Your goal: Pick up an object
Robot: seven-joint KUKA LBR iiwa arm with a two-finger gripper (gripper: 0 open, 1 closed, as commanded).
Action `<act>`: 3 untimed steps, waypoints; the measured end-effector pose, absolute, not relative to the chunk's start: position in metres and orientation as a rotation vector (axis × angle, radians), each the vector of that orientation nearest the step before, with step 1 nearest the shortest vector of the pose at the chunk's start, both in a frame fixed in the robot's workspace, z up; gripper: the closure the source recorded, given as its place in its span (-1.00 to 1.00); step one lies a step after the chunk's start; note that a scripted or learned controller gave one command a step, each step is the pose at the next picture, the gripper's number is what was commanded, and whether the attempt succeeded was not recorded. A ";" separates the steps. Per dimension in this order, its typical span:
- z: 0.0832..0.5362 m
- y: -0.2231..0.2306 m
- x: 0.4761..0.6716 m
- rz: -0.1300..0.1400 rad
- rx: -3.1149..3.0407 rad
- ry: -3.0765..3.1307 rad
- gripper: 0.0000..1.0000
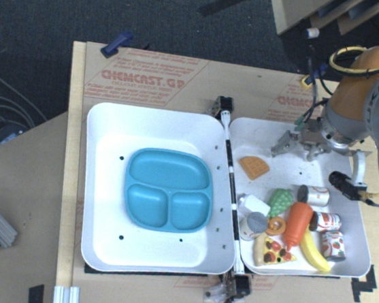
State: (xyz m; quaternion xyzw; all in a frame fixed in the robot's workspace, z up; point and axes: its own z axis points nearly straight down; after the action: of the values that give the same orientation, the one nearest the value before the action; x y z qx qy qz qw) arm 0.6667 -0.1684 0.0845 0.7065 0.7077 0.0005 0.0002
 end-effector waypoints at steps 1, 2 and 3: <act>0.085 -0.116 0.667 -0.001 2.222 2.225 -1.00; 0.085 -0.091 0.666 -0.001 2.222 2.224 -1.00; 0.084 -0.091 0.620 -0.002 2.224 2.223 -1.00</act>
State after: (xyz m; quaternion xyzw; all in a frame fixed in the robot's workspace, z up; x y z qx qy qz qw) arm 0.6204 -0.0911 0.0844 0.7073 0.7070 -0.0007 -0.0013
